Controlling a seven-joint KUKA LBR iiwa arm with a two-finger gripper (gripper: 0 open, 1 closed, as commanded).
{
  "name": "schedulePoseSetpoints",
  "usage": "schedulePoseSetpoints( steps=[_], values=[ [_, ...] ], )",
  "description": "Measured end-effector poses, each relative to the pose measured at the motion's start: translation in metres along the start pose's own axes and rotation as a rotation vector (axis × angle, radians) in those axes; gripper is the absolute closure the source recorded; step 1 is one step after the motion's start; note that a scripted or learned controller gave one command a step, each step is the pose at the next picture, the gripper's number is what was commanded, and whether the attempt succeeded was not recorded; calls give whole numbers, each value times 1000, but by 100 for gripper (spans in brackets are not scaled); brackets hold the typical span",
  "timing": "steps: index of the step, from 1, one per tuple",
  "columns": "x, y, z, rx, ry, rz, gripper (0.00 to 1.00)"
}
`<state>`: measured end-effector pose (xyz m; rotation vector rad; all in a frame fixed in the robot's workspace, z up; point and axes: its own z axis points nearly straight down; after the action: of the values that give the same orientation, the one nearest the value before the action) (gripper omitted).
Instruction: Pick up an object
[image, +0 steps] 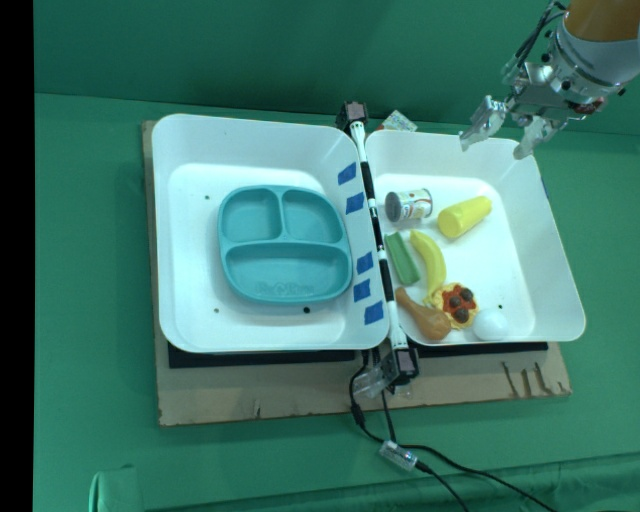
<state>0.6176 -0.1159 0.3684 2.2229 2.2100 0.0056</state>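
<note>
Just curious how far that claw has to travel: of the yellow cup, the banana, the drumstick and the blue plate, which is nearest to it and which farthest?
Measured from the gripper, which hangs open above the right bin's far edge:
1. Yellow cup, far part of the right bin.
2. Banana, middle of that bin.
3. Drumstick, near edge of that bin.
4. Blue plate, in the left bin.

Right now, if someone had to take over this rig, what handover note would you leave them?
Gripper: open, holding nothing, raised over the far edge of the right bin.
Right bin contents: small can on its side, yellow cup, green vegetable stick, banana, chicken drumstick, pizza slice, white egg.
Left bin: teal divided plate, with nothing on it.
Done: nothing picked yet.
Left: descend on one item, close, lift. The can and cup lie nearest the gripper and seem the easiest targets.
</note>
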Motion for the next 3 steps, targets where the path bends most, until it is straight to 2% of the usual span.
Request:
schedulePoseSetpoints(
  steps=[1, 2, 3],
  values=[
    [8, 19, 162, 0, -2, 0, 0],
    [-22, 45, 182, -9, -4, 0, 0],
    [8, 30, 182, -6, -3, -2, 0]
  ],
)
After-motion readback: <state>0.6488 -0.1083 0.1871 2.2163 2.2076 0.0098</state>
